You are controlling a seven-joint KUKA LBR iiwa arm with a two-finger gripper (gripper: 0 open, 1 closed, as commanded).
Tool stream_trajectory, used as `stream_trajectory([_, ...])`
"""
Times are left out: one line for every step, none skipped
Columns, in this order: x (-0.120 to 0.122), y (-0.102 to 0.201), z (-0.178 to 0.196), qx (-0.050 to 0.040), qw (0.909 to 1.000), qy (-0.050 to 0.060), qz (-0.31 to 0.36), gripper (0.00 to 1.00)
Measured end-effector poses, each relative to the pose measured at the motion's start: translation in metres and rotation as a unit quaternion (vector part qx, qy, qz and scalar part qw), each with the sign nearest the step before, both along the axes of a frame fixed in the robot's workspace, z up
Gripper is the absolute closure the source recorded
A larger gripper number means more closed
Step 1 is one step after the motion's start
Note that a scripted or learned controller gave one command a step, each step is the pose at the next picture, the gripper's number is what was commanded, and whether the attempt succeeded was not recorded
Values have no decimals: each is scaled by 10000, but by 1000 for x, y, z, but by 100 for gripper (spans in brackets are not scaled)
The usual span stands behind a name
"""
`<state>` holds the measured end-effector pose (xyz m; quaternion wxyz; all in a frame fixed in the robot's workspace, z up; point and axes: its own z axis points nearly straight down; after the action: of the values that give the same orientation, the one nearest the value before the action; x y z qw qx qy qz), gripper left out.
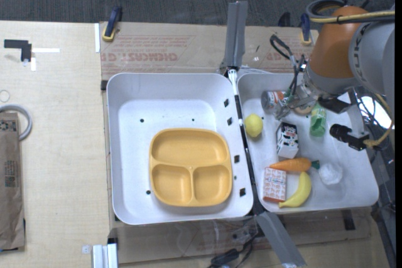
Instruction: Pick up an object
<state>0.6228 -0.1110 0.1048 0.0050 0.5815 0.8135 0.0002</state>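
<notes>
Your arm [352, 47] reaches in from the right over the back of the right bin [352, 198], and its gripper [290, 103] hangs low near the back left part of that bin, just beside a small silver can [272, 98]. You cannot tell from this view whether it is released or clenched, and nothing visibly sits in its grasp. The things to pick lie in the same bin: a lemon [253, 125] against the left wall, a black-and-white carton [287, 140] near the middle, a green bottle [318, 122] to its right, a carrot [291, 165] in front of the carton, and a banana [299, 191] and a small orange box [274, 184] side by side at the front. A clear crumpled piece [330, 174] lies right of the carrot. In the left bin [125, 135] you have a yellow divided tray [190, 167]
</notes>
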Motion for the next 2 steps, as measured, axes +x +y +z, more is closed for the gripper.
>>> stream_trajectory([-23, 30, 87, 23, 9979, 39, -653, 100])
stream_trajectory([-23, 30, 87, 24, 9978, 42, -655, 0])
